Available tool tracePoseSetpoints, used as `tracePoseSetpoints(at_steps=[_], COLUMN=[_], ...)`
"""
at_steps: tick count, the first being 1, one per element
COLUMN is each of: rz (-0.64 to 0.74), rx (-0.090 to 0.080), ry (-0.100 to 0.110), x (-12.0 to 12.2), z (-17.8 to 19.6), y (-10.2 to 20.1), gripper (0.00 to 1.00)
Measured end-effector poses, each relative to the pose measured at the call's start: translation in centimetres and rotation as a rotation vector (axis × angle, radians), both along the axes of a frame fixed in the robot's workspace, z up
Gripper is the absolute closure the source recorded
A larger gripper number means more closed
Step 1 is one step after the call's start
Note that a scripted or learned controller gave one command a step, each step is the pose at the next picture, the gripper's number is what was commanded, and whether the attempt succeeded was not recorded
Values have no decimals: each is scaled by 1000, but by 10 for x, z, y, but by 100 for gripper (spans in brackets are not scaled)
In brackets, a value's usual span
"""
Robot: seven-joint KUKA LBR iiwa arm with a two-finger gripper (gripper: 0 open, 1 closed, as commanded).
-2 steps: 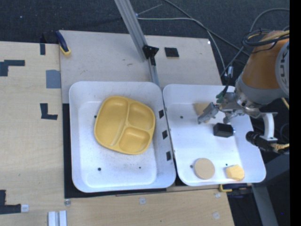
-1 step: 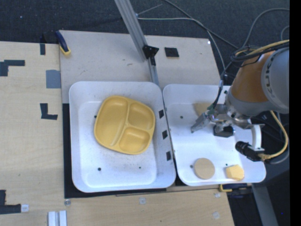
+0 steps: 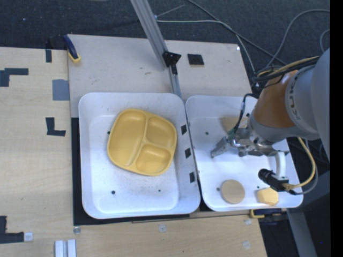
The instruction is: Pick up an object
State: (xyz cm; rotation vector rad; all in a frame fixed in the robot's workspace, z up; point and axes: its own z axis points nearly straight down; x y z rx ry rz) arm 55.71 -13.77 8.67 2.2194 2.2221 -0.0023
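Where rt bin [image 3: 203,143] lies, pincer [image 3: 218,150] hovers

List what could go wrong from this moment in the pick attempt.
1. The tool hangs over bare floor of the right bin, apart from the round tan disc and the yellow piece; closing here would likely grab nothing.
2. The yellow piece lies in the bin's corner, so the wall could block a grasp.
3. The arm hides part of a tan object, so aiming at it is uncertain.
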Motion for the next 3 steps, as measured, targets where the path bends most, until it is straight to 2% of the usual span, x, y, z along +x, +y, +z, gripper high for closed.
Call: tracePoseSetpoints(at_steps=[1,3], rz=[0,0], rx=[-1,1], ry=[-2,-3], x=[1,6], z=[13,116], y=[0,-9], gripper=[100,100])
